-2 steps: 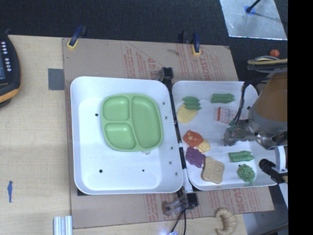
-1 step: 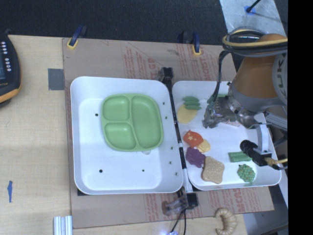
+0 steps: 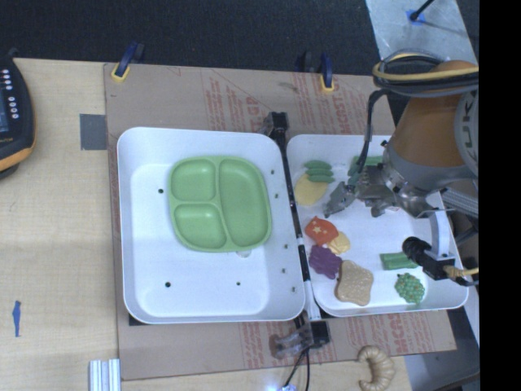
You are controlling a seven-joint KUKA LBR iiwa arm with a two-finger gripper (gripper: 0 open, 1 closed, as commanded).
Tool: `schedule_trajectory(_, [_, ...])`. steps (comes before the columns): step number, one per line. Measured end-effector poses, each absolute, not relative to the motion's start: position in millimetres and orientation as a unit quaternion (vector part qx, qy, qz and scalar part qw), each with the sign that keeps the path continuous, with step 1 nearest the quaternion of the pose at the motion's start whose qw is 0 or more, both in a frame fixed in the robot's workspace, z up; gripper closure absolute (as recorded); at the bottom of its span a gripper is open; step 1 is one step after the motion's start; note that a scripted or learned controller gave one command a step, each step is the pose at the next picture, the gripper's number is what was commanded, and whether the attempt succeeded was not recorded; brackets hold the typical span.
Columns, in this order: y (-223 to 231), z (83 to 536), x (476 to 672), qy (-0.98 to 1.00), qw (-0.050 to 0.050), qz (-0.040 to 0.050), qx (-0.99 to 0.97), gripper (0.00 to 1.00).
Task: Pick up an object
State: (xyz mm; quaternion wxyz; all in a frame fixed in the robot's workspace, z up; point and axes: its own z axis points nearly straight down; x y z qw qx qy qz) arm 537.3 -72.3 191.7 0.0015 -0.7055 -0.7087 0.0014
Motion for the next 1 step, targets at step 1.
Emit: schedule_trajectory(1, [-157.0,159.4,635.4,-0.707,-0.003,0.0009,-0.707,0.0])
